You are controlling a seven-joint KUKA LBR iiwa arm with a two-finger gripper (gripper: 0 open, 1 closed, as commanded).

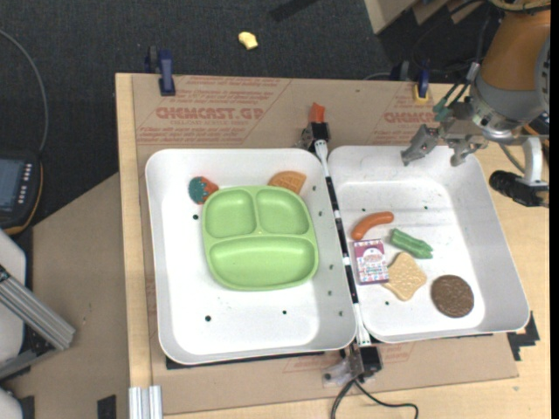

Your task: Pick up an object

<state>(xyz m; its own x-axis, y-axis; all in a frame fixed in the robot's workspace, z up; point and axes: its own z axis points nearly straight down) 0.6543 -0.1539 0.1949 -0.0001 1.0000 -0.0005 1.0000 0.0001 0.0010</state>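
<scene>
Claw (441,147) spread wide, holding nothing, over the shallow white right bin (498,234) at its far rim. Orange sausage-shaped toy (373,224) lies mid-bin, just beside a green pod (410,243): the descent may pinch both or slip off.

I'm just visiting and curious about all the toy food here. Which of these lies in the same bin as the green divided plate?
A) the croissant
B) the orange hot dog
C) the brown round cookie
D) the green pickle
A: the croissant rests just above the green divided plate in the left bin, while the other three lie in the right bin.
</scene>
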